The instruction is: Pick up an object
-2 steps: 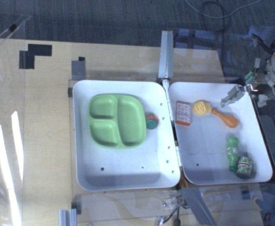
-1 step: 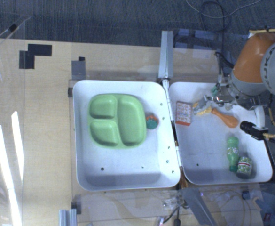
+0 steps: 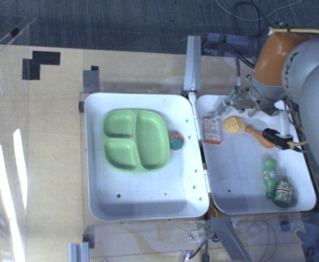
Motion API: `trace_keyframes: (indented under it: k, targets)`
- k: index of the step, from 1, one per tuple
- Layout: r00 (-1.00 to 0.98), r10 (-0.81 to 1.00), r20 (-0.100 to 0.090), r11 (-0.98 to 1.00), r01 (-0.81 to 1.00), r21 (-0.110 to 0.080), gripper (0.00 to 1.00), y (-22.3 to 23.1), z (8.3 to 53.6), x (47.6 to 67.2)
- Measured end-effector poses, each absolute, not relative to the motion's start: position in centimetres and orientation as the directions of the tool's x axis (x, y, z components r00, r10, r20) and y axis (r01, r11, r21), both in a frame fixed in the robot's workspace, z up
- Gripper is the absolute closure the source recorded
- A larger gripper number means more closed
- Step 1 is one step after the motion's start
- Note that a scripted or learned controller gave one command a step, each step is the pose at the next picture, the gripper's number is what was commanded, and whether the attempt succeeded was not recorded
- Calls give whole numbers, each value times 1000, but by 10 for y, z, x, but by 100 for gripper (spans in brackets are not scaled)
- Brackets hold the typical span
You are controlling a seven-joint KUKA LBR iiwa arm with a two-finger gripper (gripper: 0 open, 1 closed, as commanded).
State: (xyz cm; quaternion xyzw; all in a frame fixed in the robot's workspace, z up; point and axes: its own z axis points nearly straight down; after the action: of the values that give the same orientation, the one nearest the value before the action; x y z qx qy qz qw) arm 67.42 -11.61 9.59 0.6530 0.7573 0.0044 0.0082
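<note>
My gripper (image 3: 231, 103) hangs over the far edge of the right bin (image 3: 241, 162), just above and behind a yellow scrubbing head (image 3: 234, 125) with an orange handle (image 3: 259, 136). A red and white packet (image 3: 212, 130) lies just left of the yellow head, against the bin's left wall. Nothing shows in the gripper's grasp. A green bottle (image 3: 270, 176) lies at the near right of the same bin, with a round green and dark object (image 3: 284, 193) touching its near end.
The left bin (image 3: 143, 198) holds a green divided plate (image 3: 136, 139), with a small teal and red object (image 3: 175, 142) at the plate's right edge. A metal post (image 3: 192, 64) stands between the bins at the back. The grey arm (image 3: 312, 81) covers the right bin's far right corner.
</note>
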Motion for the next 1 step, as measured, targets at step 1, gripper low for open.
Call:
trace_keyframes:
  k: [1]
  targets:
    - [-198,980,-11,198,980,25,0,-91,98,653]
